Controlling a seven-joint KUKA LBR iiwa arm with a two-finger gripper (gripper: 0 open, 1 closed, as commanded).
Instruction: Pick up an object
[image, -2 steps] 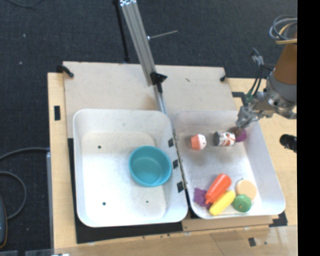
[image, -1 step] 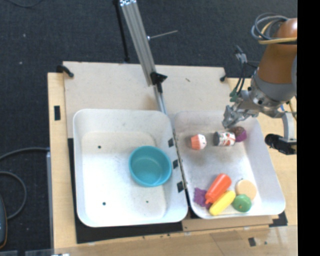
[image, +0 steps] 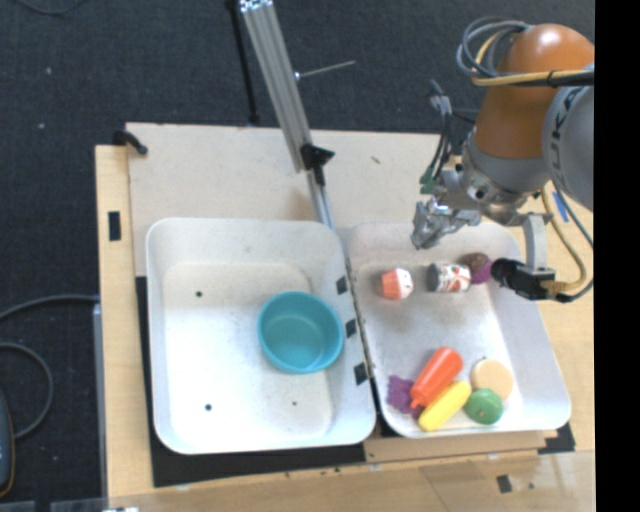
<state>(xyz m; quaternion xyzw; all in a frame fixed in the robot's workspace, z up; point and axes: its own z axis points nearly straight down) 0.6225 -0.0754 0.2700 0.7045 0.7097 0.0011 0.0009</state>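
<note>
Hovering claw (image: 428, 235) near right bin's (image: 530, 330) far rim — toys beyond.

Two bins sit side by side on the worktop (image: 220, 170). The left bin (image: 180, 270) holds a bowl (image: 300, 332) near its right wall. In the right bin (image: 525, 340), a small cup (image: 397, 283) and a can (image: 451, 277) lie toward the back, a cluster of toy foods (image: 450, 390) at the front. The claw (image: 430, 232) hangs over the back edge.

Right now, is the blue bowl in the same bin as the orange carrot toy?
No, the blue bowl sits in the left bin, while the orange carrot toy lies in the right bin.
</note>
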